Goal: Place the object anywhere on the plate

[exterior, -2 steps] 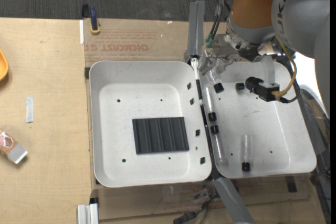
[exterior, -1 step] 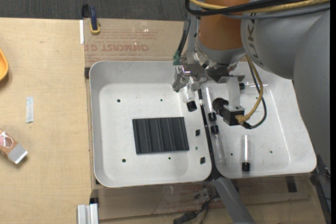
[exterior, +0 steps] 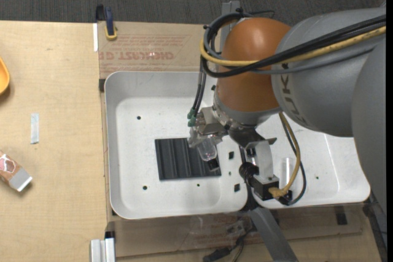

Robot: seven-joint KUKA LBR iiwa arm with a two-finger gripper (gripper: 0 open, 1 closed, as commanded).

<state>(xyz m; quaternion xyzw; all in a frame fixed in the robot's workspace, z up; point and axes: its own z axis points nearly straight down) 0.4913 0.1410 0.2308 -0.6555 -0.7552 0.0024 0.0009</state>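
Over left bin (exterior: 123,150), claw (exterior: 206,150) above black ribbed plate (exterior: 175,159), finger state unclear; arm (exterior: 295,83) hides right bin (exterior: 344,187).

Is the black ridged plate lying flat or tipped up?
Flat. The black plate lies on the left bin floor, under the gripper.

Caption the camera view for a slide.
KUKA arm's gripper poised over the right end of a black ribbed plate in the left white bin.

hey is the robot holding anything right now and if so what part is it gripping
It cannot be told. The gripper sits low over the right edge of the dark ribbed plate in the left white bin, and nothing can be made out between its jaws.
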